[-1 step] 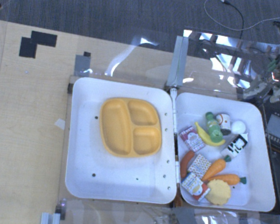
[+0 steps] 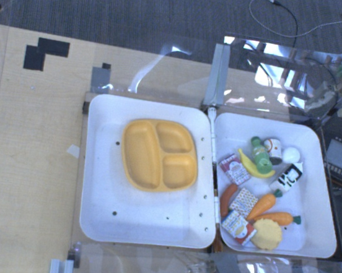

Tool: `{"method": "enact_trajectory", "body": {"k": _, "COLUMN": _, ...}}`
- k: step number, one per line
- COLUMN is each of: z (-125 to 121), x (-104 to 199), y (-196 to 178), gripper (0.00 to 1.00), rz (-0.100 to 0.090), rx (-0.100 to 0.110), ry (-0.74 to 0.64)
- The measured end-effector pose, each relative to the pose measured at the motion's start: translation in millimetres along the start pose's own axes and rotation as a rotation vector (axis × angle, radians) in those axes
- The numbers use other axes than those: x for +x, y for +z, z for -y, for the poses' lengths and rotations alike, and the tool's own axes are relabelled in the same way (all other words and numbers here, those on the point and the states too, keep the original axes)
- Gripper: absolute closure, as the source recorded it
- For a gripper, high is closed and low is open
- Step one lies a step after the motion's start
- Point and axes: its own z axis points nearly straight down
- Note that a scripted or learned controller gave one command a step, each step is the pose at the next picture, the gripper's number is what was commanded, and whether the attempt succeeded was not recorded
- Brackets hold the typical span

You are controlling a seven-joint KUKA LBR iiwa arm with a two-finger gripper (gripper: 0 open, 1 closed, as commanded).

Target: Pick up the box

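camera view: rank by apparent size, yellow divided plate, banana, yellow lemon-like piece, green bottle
1. yellow divided plate, by far the largest, in the left bin.
2. banana.
3. yellow lemon-like piece, shorter than the banana but rounder; these two are close, so the order is unsure.
4. green bottle, smallest, partly overlapping the banana.

A small red-and-white box (image 2: 233, 170) lies flat in the right bin (image 2: 319, 152), near its left wall.

Glossy white plastic bins (image 2: 95, 216), matt yellow plastic tray (image 2: 159, 155), pale wood bench (image 2: 24, 163) w/ smooth finish
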Motion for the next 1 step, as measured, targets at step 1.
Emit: {"method": "enact_trajectory", "body": {"k": 1, "z": 36.6, "x": 7.1, "y": 105.2, "gripper": 0.0, "rz": -0.002, "rx": 0.005, "ry": -0.028}}
